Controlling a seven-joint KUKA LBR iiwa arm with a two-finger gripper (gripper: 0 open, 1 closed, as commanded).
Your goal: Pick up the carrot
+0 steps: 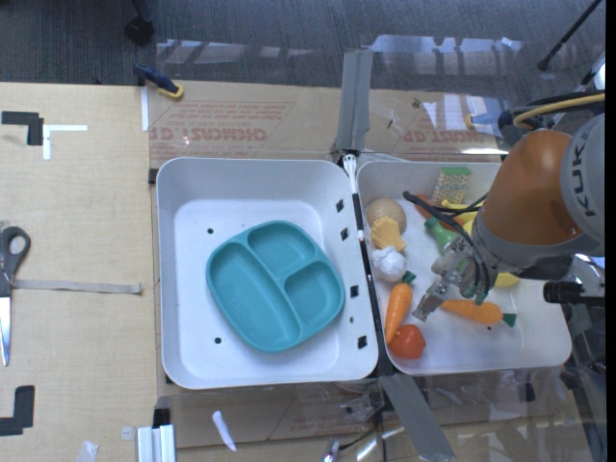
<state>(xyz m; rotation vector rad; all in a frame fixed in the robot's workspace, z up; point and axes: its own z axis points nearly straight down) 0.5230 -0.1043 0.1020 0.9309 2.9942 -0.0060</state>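
Two jaws slightly parted, gripping nothing, low over right bin | carrot just left of them, beside red tomato | second carrot to their right | teal plate in left bin

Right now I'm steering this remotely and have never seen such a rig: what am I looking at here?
One camera looks down at a slant on a bench with two white bins. The left bin holds a teal divided plate. The grey and orange shape at right is the robot arm; its gripper hangs over the right bin amid toy food. Two carrots lie there: one beside a tomato, another just right of the gripper. Nothing is visibly held.
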